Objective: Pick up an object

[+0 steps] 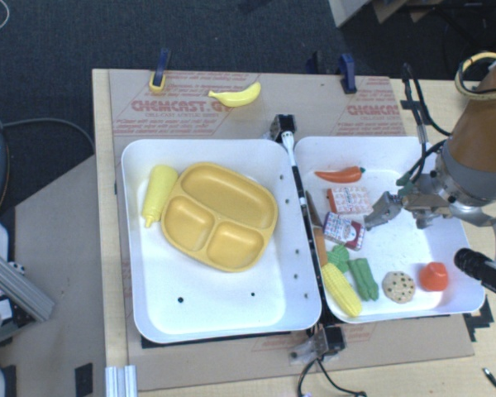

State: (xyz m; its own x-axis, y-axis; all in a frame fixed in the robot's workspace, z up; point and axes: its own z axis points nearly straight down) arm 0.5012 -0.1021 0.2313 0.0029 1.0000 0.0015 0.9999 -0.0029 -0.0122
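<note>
The arm comes in from the right, low over the right bin (471,304), and the gripper (386,211) sits right beside the little red-and-white packet (344,231) near the bin's middle. How wide it stands, I can't tell from here, and nothing shows clamped in it. Just above the packet lies a second carton (349,198), then the red chili pepper (340,174) up by the far wall. Along the near edge: corn cob (341,289), green beans (360,275), cookie (398,286), tomato (434,277), all crowded together. Bare floor lies between gripper and tomato. Next door, the left bin (215,313) holds a yellow divided plate (219,215) and a yellow bottle (158,193), with open white floor along its near side. A banana (236,96) lies on the board behind the bins.
</note>
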